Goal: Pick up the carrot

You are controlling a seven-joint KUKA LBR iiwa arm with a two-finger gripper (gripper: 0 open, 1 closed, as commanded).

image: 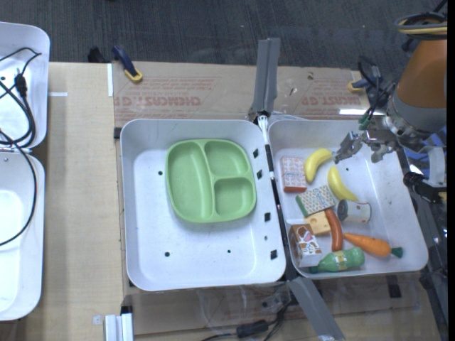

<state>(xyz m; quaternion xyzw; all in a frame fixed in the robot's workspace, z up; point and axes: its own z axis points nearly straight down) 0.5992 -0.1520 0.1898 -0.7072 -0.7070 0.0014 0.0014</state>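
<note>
Over the right-hand shallow white bin [416, 222]: grey two-finger gripper [350, 150] hovering near the upper edge, clamped on nothing, fingers too small and blurred to judge as apart or together.

Lying at the bin's lower right, well apart from the gripper: orange plastic toy carrot [367, 244] with green stub, pointing left, touching a red sausage-shaped toy [335, 230] and sitting just above a green toy bottle [340, 261]. Closer to the gripper, two yellow toy bananas [318, 163] [340, 186], beside a pink-and-white snack packet [293, 173]. Resting in the left-hand white bin [138, 261]: pale green divided plastic plate [211, 180] with three compartments.
</note>
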